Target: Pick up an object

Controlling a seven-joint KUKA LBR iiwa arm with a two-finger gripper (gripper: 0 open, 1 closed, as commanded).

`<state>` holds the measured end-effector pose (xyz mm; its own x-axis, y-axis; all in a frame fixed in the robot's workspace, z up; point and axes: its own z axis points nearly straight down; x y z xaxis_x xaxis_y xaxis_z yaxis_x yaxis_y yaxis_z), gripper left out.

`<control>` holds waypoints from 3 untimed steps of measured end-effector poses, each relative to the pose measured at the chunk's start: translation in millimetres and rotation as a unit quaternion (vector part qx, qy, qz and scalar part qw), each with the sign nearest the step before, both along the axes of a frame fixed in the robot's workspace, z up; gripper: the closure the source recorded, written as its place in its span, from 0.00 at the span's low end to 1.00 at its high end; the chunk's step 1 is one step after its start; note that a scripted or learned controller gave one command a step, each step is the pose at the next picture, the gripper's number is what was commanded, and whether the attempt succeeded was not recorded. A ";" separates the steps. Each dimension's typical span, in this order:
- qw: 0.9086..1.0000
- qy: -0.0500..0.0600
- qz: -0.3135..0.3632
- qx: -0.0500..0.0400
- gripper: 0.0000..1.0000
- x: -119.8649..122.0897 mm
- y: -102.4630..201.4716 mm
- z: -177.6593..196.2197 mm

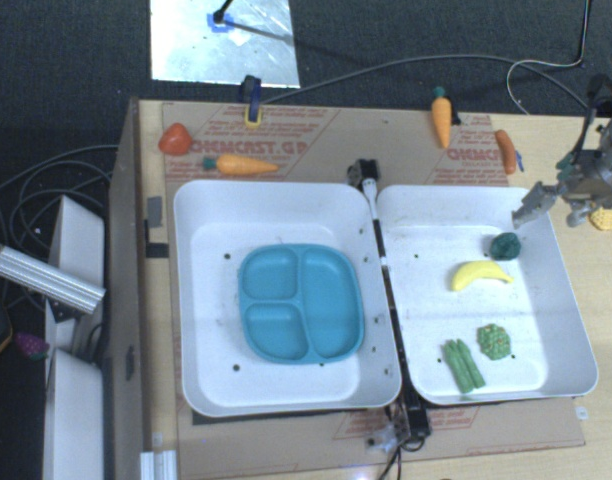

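The right bin (426, 218) holds a dark green round toy (504, 245), a yellow banana (479, 275), a green broccoli piece (494, 341) and a bundle of green stalks (463, 364). My gripper (533, 206) hangs over the bin's far right corner, just above and to the right of the dark green toy. Nothing shows in its grasp. The arm's grey wrist (594, 180) reaches in from the right edge.
A blue divided plate (299, 303) lies in the left bin (216, 218). On the cardboard behind the bins lie a tomato (175, 139), a carrot (244, 165), a second carrot (442, 118) and an orange piece (505, 150). A yellow object (606, 218) sits right of the bin.
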<state>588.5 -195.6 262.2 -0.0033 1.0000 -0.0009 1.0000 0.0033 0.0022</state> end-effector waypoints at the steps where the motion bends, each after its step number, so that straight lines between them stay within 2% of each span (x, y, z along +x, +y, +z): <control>1: 1.000 0.002 -0.001 0.001 0.00 -27.6 33.6 -112.3; 2: 1.000 0.001 0.000 0.001 0.00 -8.3 74.9 -174.8; 3: 1.000 -0.001 0.001 0.000 0.00 51.9 42.3 -177.2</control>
